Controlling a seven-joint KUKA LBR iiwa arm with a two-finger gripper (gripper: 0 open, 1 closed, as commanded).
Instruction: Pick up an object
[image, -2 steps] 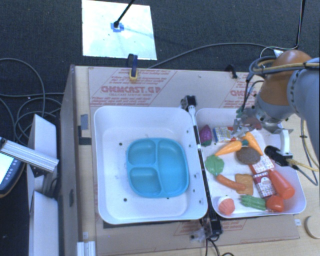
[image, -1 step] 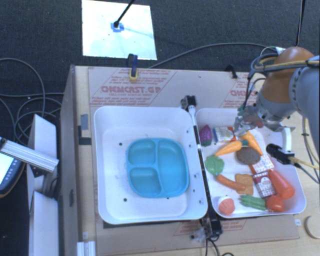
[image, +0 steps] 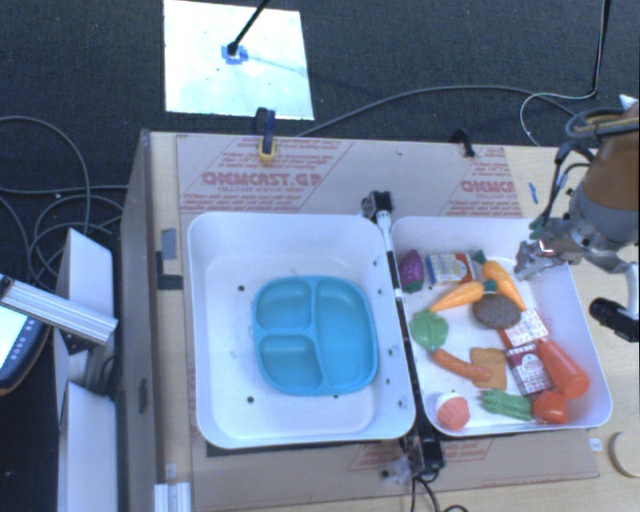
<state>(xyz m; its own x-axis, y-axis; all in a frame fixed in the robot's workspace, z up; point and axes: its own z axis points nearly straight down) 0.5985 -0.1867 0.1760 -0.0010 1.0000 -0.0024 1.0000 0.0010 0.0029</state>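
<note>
The right bin (image: 590, 345) holds several toy foods: a purple vegetable (image: 411, 268), a small labelled packet (image: 447, 267), two orange carrots (image: 459, 296) (image: 503, 283), a brown patty (image: 496, 311), a green leaf (image: 428, 329), a toast slice (image: 489, 362), a red bottle (image: 540, 368), a green pod (image: 506, 404) and a pale peach (image: 453, 411). My gripper (image: 537, 258) hangs over the bin's far right part, just right of the upper carrot. Nothing is visibly held by it.
The left bin (image: 215, 300) carries a blue divided plate (image: 315, 335). A black clamp (image: 378, 205) sits where the bins meet at the back. Cables trail across the bench's far side and the dark floor.
</note>
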